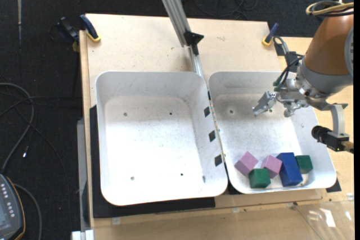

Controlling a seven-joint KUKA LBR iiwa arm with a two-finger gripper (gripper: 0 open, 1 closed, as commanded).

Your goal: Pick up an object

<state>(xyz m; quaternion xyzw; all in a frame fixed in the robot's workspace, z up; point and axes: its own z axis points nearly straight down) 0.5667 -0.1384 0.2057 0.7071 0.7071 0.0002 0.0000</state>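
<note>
**Claw hangs open over the far part of the right bin, blocks lie at the near corner**

Camera view: the landmark is the right bin, the one of the two white bins on the tabletop that holds all the objects. The arm enters from the right side and carries the claw above the bare floor of this bin, in its far half. The two fingers stand apart, rather wide, and nothing is between them, so the claw holds nothing.

The things to pick are gathered in the near right corner of the right bin: a pale purple block, a green block touching it on the near side, a pink block, a blue block (the biggest one, its long axis goes from far to near) and a dark green block beside the bin wall. They lie close together, some touching.

The relation that matters: from the claw, the cluster lies toward the near edge of the right bin, well apart. I judge that the next move must bring the claw toward that corner and then down. The tight packing may give the fingers little room. The left bin plays no part now.
</note>
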